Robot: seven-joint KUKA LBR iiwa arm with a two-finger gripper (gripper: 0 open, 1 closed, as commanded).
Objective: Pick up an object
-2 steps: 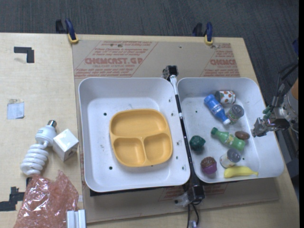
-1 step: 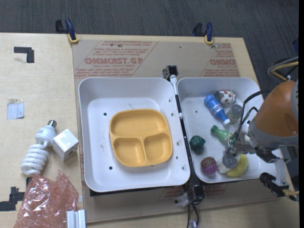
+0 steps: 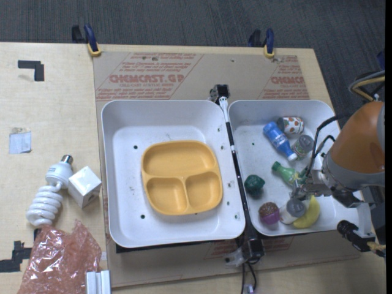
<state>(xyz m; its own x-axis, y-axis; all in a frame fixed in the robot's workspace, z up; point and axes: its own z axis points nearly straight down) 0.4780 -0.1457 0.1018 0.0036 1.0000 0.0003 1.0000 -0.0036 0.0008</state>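
Observation:
The right bin (image 3: 245, 118) holds several small objects. A blue bottle (image 3: 277, 138), a spotted egg-shaped toy (image 3: 293, 125) and a clear jar (image 3: 303, 145) lie toward the back. A green bottle (image 3: 283, 171) and a dark green lump (image 3: 253, 184) sit mid-bin. A purple-pink ball (image 3: 268, 212), a grey round piece (image 3: 294, 208) and a yellow banana (image 3: 310, 215) lie at the front. My gripper (image 3: 300, 192) reaches in from the right, low over the grey piece and the banana, just beside the green bottle. The orange-banded arm (image 3: 361, 147) hides the bin's right side.
The left bin (image 3: 116, 164) holds a yellow divided plate (image 3: 182, 177). On the bench to the left lie a spiral light bulb (image 3: 49, 195), a white cube (image 3: 84, 185) and a crumpled pink bag (image 3: 58, 259). Two clamps (image 3: 92, 40) grip the board's far edge.

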